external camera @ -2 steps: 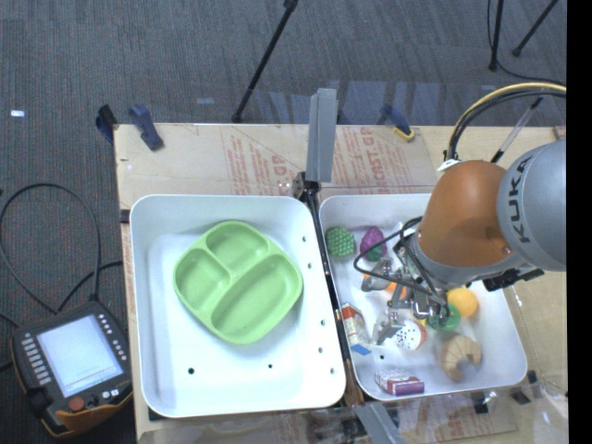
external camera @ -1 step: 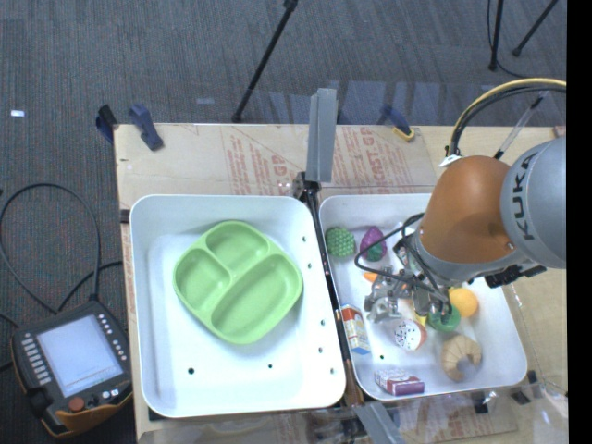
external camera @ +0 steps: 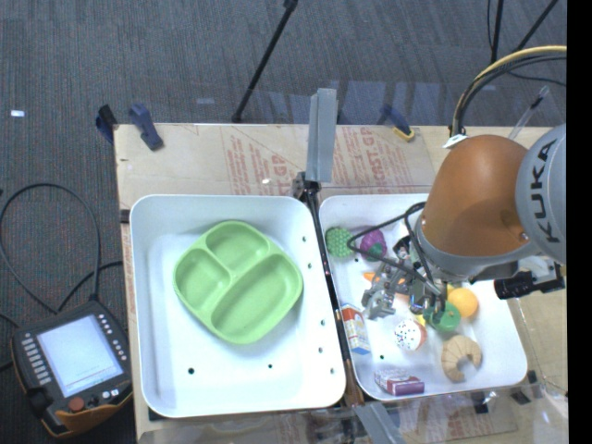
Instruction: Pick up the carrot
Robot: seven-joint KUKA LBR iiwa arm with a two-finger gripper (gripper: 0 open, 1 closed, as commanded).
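Much of the right bin (external camera: 514, 359) is hidden under the arm's orange band (external camera: 479, 197) and grey wrist, which reach in from the right and cover the bin's upper right part. The carrot (external camera: 372, 277) is hard to make out: only a small orange sliver shows just left of the claw's metal parts, in the middle of the right bin, and the rest is lost behind the linkage and cables. The claw (external camera: 393, 294) hangs low over the bin's middle, seen from above as a tangle of grey metal; whether it is open or closed, and whether it has hold of anything, cannot be told from this slant. Around it lie several small toys: a green dotted ball-like piece (external camera: 339, 240) at the bin's upper left, a purple piece (external camera: 373, 242) just beside it, a small bottle with a red cap (external camera: 352, 329) along the left wall, a white speckled egg shape (external camera: 408, 334) below the claw, a green round piece (external camera: 446, 318) and a yellow-orange fruit (external camera: 464, 302) close together to the claw's right, a tan croissant (external camera: 460, 356) near the lower right, and a small pink and white box (external camera: 400, 381) by the front wall. The left bin (external camera: 153, 340) holds a light green divided plate (external camera: 239, 280) with three compartments, lying tilted in the view. Both bins rest on a wooden desk (external camera: 213, 155), and a teach pendant (external camera: 72, 363) lies on the floor at lower left, partly cut by the frame's bottom.
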